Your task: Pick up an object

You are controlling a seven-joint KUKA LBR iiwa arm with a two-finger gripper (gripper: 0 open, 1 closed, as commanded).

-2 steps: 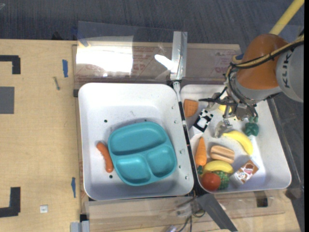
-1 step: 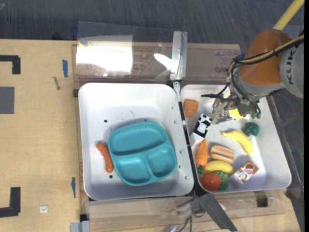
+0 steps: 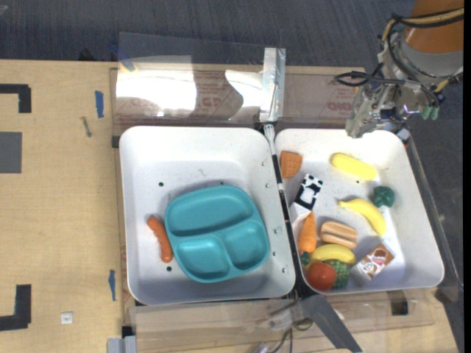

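The jaws cannot be told open or shut — the gripper is hanging over the far rim of the right bin, at about one o'clock in the view, with nothing visible in its grasp. The arm is reaching in from the upper right, its orange band showing. In the right bin, a yellow lemon-like piece is lying near the far side, just at six o'clock from the gripper. A banana is sitting at the bin's centre, a green broccoli piece at its two o'clock. A hot dog, a carrot, a tomato and a small carton are crowding the near end. The left bin is holding a teal divided plate, with a sausage lying at its nine o'clock.
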